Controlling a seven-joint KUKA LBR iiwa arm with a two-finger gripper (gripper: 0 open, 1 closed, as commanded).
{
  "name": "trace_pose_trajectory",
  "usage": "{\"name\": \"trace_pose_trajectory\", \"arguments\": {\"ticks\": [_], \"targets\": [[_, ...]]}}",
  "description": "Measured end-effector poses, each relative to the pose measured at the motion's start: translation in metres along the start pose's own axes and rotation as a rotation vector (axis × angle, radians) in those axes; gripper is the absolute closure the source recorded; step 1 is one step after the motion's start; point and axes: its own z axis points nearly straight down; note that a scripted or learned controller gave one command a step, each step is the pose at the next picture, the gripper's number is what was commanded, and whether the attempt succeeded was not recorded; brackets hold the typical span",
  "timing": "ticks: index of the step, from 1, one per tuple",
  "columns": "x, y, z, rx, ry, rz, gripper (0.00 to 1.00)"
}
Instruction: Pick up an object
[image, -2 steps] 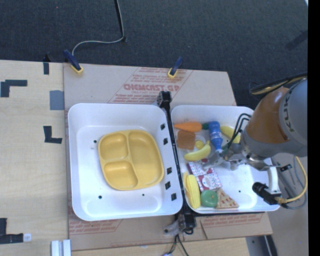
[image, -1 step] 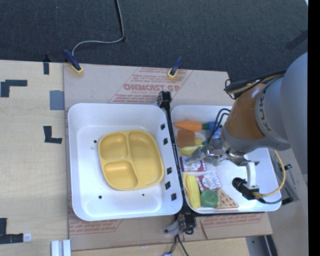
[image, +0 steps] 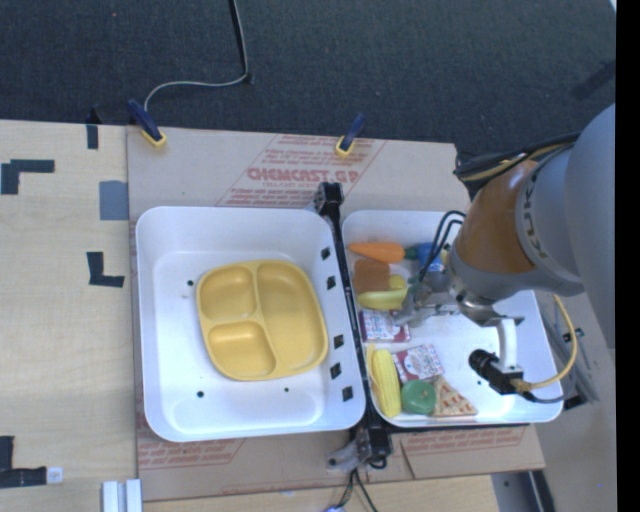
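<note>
- Banana (image: 382, 297) by right bin's (image: 548, 408) left wall: our likely target, not lifted yet.
- Gripper (image: 408, 308) sits just beside it; we can't tell its state.
- Grasp and lift remain.

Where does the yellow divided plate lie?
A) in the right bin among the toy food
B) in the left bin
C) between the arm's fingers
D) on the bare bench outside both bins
B: the yellow divided plate lies flat on the floor of the left bin, apart from the arm.
</note>
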Motion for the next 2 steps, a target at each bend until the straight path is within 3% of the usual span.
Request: {"name": "trace_pose_trajectory", "arguments": {"ticks": [1, 2], "targets": [[0.001, -0.001, 0.001, 0.004, 0.002, -0.001, 0.0], [0.002, 0.0, -0.009, 0.004, 0.004, -0.002, 1.0]]}}
